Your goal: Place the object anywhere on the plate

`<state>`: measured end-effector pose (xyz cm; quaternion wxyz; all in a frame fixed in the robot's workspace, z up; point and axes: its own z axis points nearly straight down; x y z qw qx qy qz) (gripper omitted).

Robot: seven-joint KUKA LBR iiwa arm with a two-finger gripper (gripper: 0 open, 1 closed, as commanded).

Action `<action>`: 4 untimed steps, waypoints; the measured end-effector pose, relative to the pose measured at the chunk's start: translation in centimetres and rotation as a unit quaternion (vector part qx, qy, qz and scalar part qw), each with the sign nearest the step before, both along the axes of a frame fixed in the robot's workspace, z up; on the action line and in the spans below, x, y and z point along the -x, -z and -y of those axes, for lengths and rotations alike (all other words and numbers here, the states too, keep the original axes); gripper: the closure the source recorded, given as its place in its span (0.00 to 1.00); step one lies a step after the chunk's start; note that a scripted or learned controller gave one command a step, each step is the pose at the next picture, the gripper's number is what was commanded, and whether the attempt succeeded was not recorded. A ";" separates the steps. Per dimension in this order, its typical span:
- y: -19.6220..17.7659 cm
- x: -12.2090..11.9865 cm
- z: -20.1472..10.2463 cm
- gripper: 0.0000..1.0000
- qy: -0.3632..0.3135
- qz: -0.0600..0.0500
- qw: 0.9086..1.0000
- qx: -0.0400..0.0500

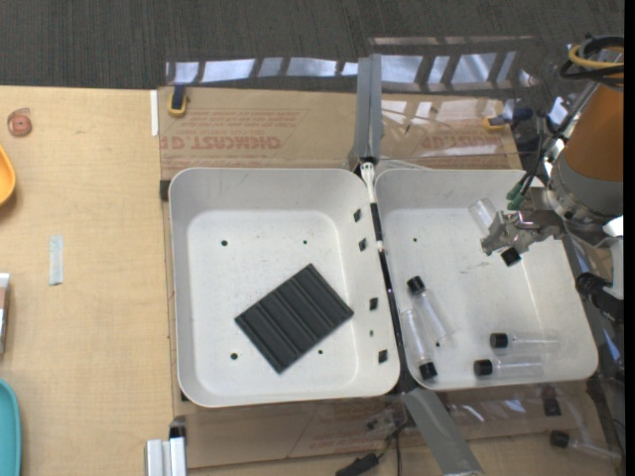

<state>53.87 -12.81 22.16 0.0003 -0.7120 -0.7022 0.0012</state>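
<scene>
Notably, clear black-capped tube (496, 231) in jaws (504, 234)

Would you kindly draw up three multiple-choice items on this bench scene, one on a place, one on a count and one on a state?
1. Where does the dark ribbed plate lie?
A. in the left bin
B. in the right bin
C. on the cardboard behind the bins

2. How many clear tubes with black caps lie on the floor of the right bin?
A. one
B. four
C. seven

3. How does the plate sit in the left bin?
A. square to the walls
B. propped upright on the rim
C. flat, turned at an angle

Answers: 1 A, it rests on the left bin's floor. 2 B, four lie near that bin's front. 3 C, its edges run askew to the bin's walls.
</scene>
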 end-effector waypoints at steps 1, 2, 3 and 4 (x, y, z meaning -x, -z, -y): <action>2.3 4.0 -8.0 1.00 0.136 -0.002 0.991 0.000; 3.2 -5.0 -13.6 1.00 0.078 -0.001 0.997 0.001; 3.1 -2.3 -19.0 1.00 -0.024 -0.001 1.000 0.000; -1.0 2.1 -23.5 1.00 -0.098 -0.001 0.995 0.000</action>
